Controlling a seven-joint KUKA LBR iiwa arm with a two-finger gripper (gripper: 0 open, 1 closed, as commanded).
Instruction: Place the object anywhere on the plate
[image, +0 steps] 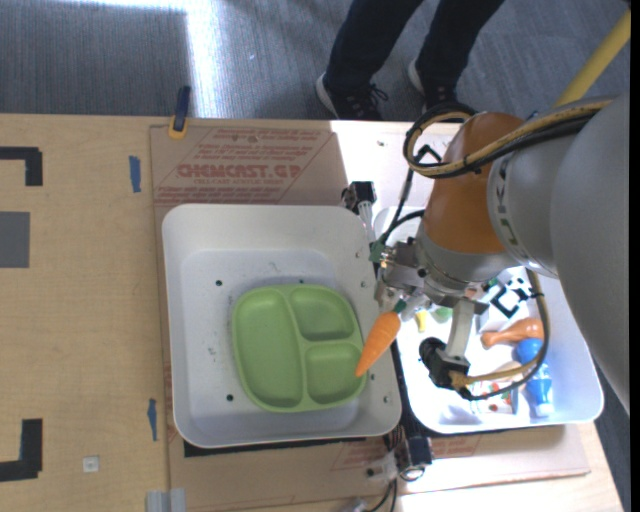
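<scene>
End effector (398, 306) clamped on the thick end of an orange carrot (376, 343), which hangs tip-down over the right rim of the green plate (296, 346). Carrot is carried high, probably to clear the left bin (190, 300) wall. Not released yet.

Plate (290, 345) in left bin (190, 300); carrot (376, 342) over plate's right edge, below hand (398, 300).
</scene>
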